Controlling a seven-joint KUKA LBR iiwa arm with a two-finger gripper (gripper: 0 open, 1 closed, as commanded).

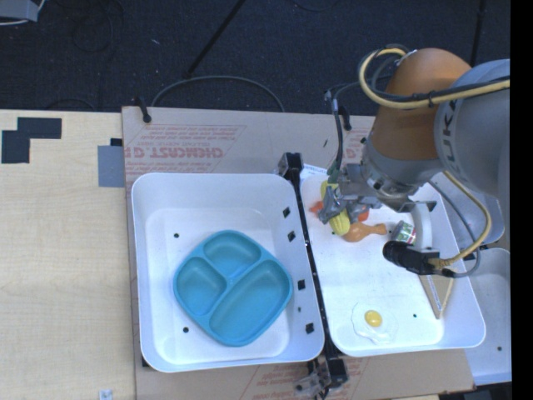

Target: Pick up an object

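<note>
The right shallow white plastic bin (341, 277) holds a flat toy fried egg, white w/ a yellow yolk (372, 319), close to the bin's near edge. Up the view from the egg and a bit to the left, the two-finger gripper (337, 207) hangs low over a small yellow elongated piece (340, 222). This piece sits right at the gripper tip. If it is gripped or only touched I cannot tell, and also not if the gripper is open or closed, as the wrist covers that part.

Directly above the egg, just beside the yellow piece, lies a smooth orange pear-shaped piece (366, 232). Above-right of the egg is a small green-and-silver cylinder (405, 232). Right of the egg, near it, lie pale wooden sticks (437, 294), forming a narrow wedge.

The grey arm w/ orange band (425, 82) is above the egg and to the right.

Left of the egg, in the left shallow white plastic bin (158, 223), a blue plastic plate w/ three compartments (233, 286) lies flat, approx. in the middle.
</note>
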